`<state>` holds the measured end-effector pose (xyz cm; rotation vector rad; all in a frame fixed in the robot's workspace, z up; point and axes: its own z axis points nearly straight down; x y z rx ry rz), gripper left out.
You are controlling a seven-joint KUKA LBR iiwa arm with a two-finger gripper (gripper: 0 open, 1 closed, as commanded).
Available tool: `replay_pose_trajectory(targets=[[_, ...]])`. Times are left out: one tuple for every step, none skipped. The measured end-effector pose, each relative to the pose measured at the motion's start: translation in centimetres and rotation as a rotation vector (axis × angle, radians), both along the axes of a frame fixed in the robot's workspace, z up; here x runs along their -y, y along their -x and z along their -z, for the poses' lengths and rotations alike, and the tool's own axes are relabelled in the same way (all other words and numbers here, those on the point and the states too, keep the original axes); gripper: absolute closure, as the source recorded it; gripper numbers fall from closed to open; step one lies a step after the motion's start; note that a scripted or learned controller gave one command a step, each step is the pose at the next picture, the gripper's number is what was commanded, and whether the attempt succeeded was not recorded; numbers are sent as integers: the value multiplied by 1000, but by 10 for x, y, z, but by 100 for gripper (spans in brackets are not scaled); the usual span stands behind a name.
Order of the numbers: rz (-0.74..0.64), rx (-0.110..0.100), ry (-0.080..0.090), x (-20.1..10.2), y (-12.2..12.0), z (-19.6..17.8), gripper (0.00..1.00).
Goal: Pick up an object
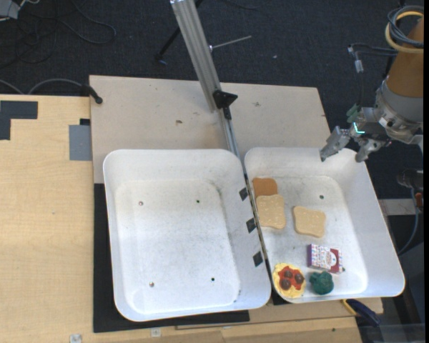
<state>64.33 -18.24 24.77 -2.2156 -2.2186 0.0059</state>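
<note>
The right bin holds several small items. A brown piece and a tan toast slice lie along its left wall. A second toast slice rests near the middle. A small purple and white packet, a green lump and a yellow plate with red bits sit by the front edge. My gripper hangs over the bin's far right rim, open, with nothing between its fingers.
The left bin stands beside the right one. A slanted aluminium bar rises from the divider toward the back. A wooden bench top lies to the left, and cables trail on the dark floor behind.
</note>
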Motion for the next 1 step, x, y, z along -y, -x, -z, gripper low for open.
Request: replay_pose_trajectory(targets=[[-3, 4, 2, 0, -1, -3, 0]])
